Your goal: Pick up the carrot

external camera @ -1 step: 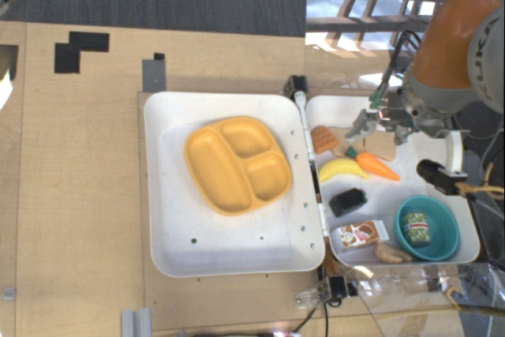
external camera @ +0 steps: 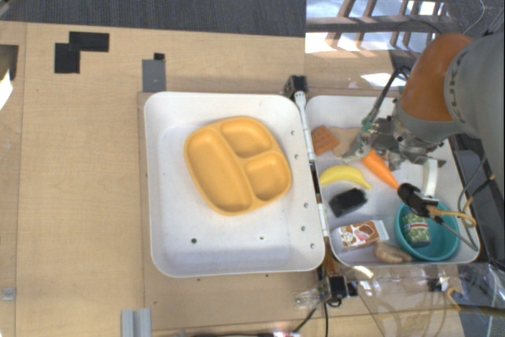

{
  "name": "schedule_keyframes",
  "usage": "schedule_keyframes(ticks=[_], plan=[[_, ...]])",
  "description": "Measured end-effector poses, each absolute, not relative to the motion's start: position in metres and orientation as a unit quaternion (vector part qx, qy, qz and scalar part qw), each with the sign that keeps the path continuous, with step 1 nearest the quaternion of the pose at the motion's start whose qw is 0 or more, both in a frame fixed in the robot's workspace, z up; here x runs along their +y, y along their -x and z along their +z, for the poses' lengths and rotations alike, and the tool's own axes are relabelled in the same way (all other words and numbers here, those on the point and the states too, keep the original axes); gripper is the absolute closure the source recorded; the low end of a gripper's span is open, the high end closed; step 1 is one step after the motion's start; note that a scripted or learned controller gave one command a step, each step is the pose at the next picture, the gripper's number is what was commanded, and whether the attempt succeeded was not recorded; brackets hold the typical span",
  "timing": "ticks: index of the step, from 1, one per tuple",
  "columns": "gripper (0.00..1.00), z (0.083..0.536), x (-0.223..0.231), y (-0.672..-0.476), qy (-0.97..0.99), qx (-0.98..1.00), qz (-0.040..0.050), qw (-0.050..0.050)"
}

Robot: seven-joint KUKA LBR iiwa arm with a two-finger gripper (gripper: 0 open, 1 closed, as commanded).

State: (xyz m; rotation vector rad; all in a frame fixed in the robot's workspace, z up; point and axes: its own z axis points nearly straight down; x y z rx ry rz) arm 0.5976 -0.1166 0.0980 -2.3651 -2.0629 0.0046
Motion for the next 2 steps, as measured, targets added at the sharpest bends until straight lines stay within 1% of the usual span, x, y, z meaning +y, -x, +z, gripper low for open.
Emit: schedule_keyframes(ticks=[1,2], plan=[[1.00,0.113,-0.114,-0.603,0.752,-0.660,-0.0036,-0.004],[1.00,0.188,-0.047,-0.613,0.562,-0.827,-0.0037,-0.005]])
